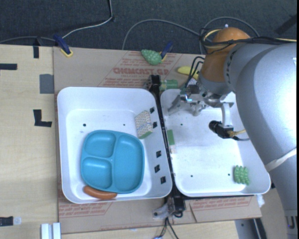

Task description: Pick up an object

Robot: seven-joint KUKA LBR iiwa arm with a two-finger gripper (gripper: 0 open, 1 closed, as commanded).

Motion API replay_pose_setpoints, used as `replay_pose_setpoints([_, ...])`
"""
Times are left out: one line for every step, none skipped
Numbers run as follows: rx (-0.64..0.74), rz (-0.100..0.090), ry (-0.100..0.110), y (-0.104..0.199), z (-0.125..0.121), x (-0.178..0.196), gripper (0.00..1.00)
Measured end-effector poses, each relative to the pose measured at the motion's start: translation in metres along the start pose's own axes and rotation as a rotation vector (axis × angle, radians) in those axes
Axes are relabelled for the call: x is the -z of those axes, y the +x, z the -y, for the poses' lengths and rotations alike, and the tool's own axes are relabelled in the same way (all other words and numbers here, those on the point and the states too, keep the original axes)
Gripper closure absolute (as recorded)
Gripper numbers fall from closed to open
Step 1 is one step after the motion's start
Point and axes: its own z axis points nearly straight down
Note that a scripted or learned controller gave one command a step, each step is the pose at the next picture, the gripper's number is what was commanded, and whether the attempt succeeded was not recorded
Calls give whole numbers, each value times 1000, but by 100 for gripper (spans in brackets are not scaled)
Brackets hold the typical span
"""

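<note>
The gripper [188,100] is hanging over the upper-left corner of the right bin [209,183], close to the divider between the bins; whether it is wide or narrow cannot be told from this angle, and nothing is showing in its grasp; the grey arm [269,98] with its orange band [223,51] is reaching in from the right.

Count of items: two white bins; in the right bin, one green knobbly piece [241,175] and one pale green strip [170,137]; in the left bin [72,133], one blue divided plate [112,161], one orange sausage-shaped piece [99,193] and one patterned block [144,123].

The green knobbly piece is small, bright green and bumpy; it is lying in the lower-right corner of the right bin, well apart from the gripper; the green strip is lying against the divider, below the gripper and near it; the patterned block, beige with a green edge, is leaning by the left bin's right wall, across the divider from the gripper; the orange piece is touching the plate's lower rim.
</note>
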Motion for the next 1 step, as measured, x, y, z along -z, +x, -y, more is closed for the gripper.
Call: replay_pose_setpoints([1, -1, 0, 1, 4, 0, 0])
